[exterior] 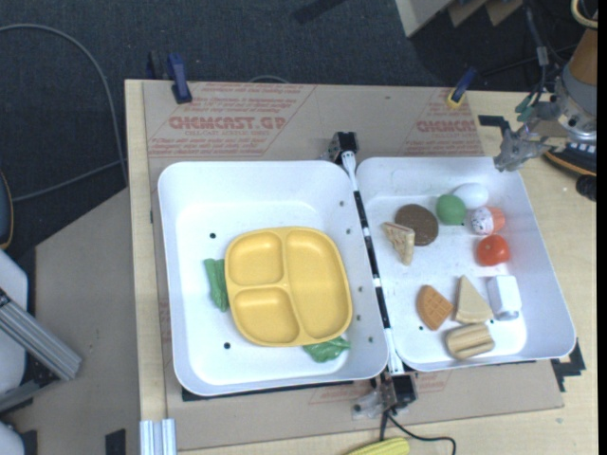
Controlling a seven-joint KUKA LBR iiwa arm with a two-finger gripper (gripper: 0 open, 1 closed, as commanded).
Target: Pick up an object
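Gleaming yellow three-compartment plastic tray

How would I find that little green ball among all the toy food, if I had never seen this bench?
Look in the right-hand white bin, toward its far edge. A cluster of small round things sits there; the green ball lies between the flat brown disc and the white egg-shaped piece. It is the one green thing in that bin.

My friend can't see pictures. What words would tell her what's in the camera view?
Two white bins sit side by side on a bench: the left bin holds a yellow divided plate with green pieces beside it, and the right bin holds small toy foods, including a green ball and a red ball. The robot's pincer hovers at the right bin's top right corner.
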